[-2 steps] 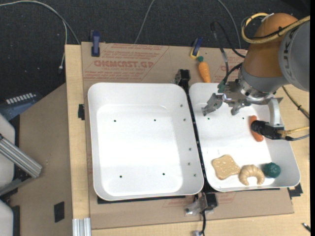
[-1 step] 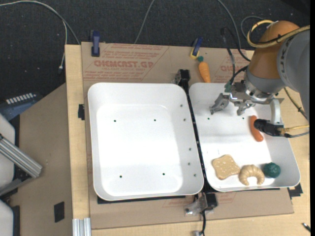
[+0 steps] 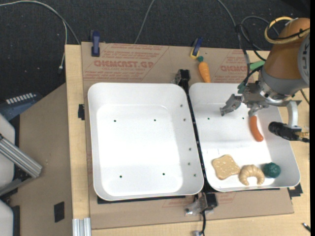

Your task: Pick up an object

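My gripper [image 3: 241,107] hangs over the back part of the right bin [image 3: 219,134], its two fingers spread open with nothing between them. An orange-red sausage [image 3: 256,128] lies just below the right finger, near the bin's right side. At the bin's front right lie a tan cracker [image 3: 225,166], a croissant [image 3: 252,174] and a dark green round piece [image 3: 271,170]. A small carrot [image 3: 204,71] lies outside the bins on the board behind the right bin.
The left bin [image 3: 142,141] sits beside the right one, their rims meeting at the middle. Blue clamps [image 3: 95,43] [image 3: 197,46] stand at the board's back edge. A black fitting [image 3: 285,129] sticks out from the arm over the right bin's right rim.
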You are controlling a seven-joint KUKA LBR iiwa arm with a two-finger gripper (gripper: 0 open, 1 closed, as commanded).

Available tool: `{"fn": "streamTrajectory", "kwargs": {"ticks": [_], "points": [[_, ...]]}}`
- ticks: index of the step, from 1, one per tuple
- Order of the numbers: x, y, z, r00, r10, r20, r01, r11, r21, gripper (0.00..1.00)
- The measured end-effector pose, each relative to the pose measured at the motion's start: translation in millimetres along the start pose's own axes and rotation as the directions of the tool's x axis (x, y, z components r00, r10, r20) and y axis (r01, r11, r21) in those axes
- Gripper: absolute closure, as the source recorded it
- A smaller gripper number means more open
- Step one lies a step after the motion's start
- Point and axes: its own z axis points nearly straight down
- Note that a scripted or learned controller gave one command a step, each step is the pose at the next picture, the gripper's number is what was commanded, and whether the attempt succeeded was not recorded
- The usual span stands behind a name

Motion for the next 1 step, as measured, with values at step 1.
{"fn": "streamTrajectory", "kwargs": {"ticks": [1], "points": [[10.9, -97.1, -8.6, 1.0, 0.0, -0.001, 0.0, 1.0, 0.004, 0.0]]}}
